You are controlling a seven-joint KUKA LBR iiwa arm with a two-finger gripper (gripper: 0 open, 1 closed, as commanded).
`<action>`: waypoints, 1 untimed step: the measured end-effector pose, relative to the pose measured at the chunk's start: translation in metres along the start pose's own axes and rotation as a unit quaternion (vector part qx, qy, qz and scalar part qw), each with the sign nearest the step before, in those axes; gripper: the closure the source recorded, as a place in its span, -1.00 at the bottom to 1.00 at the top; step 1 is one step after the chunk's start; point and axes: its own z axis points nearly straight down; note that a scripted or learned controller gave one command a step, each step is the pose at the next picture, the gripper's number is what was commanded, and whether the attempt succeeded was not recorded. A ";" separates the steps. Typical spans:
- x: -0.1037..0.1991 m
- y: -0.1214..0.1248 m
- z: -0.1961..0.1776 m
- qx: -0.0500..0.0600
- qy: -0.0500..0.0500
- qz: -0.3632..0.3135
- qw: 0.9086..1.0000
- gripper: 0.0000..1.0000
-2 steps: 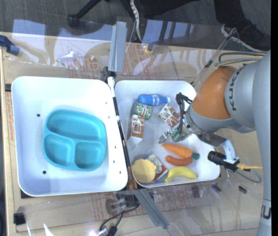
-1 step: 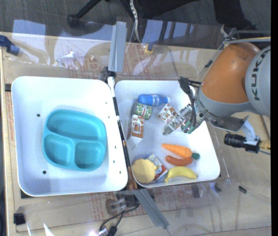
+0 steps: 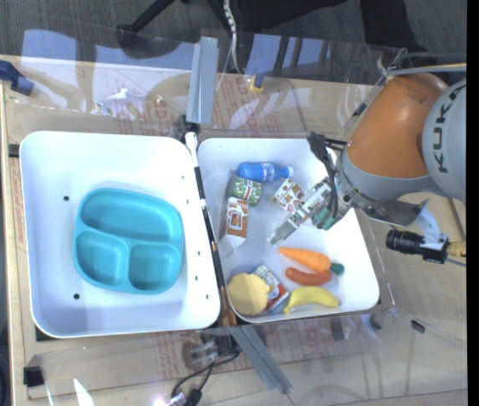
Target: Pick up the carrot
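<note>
Camera view: right shallow white bin [image 3: 358,235] contains an orange tapered carrot with green stub [image 3: 307,260], lying above a yellow banana [image 3: 311,299]. Two-finger metal gripper [image 3: 294,225] just above carrot, empty; finger spread indeterminate. Left bin: blue compartment tray [image 3: 129,240].

Two white bins: left bin [image 3: 36,227], right bin [image 3: 222,155]. Left bin: one blue three-compartment tray [image 3: 129,239]. Right bin: one carrot [image 3: 305,259], one banana [image 3: 311,299], one red pepper-like piece [image 3: 307,276], one yellow roundish fruit [image 3: 249,293], one blue bottle [image 3: 261,172], and four small printed packets or cartons [image 3: 237,218] [image 3: 246,191] [image 3: 288,194] [image 3: 267,276].
</note>
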 end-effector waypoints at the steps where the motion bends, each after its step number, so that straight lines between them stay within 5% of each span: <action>1: -0.035 -0.031 0.092 0.001 0.003 -0.023 1.000 -1.00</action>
